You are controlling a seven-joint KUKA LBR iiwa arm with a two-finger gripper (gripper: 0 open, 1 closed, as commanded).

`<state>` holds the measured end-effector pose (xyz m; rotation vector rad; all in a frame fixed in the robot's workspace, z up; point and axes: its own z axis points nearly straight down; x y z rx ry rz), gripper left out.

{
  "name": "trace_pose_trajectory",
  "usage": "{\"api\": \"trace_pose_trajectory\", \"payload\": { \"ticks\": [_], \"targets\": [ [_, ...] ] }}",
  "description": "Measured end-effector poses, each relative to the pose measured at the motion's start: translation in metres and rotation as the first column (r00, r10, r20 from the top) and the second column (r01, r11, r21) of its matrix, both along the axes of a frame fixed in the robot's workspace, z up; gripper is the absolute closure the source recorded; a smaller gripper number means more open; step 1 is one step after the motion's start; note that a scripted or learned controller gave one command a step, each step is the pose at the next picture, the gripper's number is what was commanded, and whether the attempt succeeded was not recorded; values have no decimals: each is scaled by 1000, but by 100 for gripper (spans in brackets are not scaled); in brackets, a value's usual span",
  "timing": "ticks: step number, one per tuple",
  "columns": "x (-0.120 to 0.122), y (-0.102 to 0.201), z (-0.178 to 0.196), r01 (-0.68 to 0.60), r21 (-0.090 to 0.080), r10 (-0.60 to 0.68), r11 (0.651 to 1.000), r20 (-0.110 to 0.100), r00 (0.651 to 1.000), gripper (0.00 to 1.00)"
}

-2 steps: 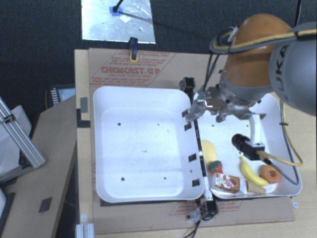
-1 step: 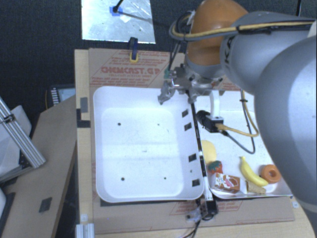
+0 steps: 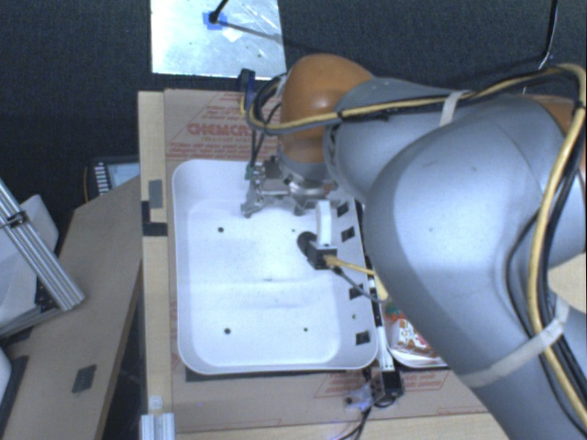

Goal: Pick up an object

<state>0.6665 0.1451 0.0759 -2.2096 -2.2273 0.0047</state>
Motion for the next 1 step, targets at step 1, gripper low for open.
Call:
{"api": "trace_pose_trajectory", "payload": {
  "ticks": [1],
  "targets": [
    [3, 35, 326, 0, 5, 0, 1000, 26, 1000, 0]
  ]
}}
